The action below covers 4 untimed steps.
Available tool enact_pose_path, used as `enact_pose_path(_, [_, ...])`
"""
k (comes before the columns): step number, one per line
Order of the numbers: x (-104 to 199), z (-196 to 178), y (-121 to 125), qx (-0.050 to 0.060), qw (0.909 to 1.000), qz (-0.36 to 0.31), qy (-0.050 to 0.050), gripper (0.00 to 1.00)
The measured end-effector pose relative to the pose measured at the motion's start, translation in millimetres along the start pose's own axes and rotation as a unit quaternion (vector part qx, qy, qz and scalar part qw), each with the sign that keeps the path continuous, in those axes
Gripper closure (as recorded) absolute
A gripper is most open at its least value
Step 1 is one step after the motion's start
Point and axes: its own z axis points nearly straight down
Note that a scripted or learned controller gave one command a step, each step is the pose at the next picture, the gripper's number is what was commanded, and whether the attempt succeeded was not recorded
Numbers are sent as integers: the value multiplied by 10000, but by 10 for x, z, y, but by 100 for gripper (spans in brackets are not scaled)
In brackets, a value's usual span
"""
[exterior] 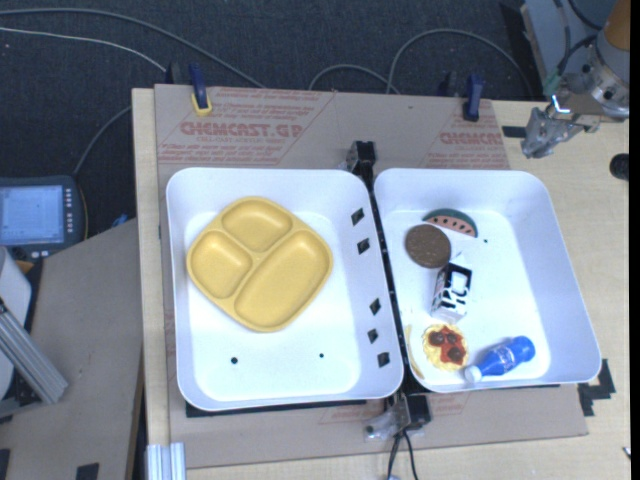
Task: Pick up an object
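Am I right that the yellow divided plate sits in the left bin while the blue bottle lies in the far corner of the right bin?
Not quite: in the camera view the blue bottle lies in the near corner of the right bin, beside the pizza toy. The yellow divided plate does sit in the left bin.

1. The arm comes in at the upper right corner of the camera view, cut off by the frame's top and right edges.
2. A patch of orange shows on it at the very top right, with grey metal parts and thin cables just below.
3. The wrist slants down and to the left from that corner.
4. The gripper sits at the arm's lower left end, a grey metallic piece pointing down and left.
5. It hangs over the bare worktop, outside the far right corner of the right bin.
6. Nothing can be seen between its tips.
7. The gripper is small and blurred at this angle.
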Motion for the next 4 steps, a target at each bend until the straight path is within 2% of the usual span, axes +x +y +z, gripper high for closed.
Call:
enact_pose_path(1, [407,24,-142,36,10000,-13,19,100])
enact_pose_path(2, [960,31,-254,37,10000,-20,25,100])
enact_pose_path(4, [1826,138,-725,48,10000,-16,22,100])
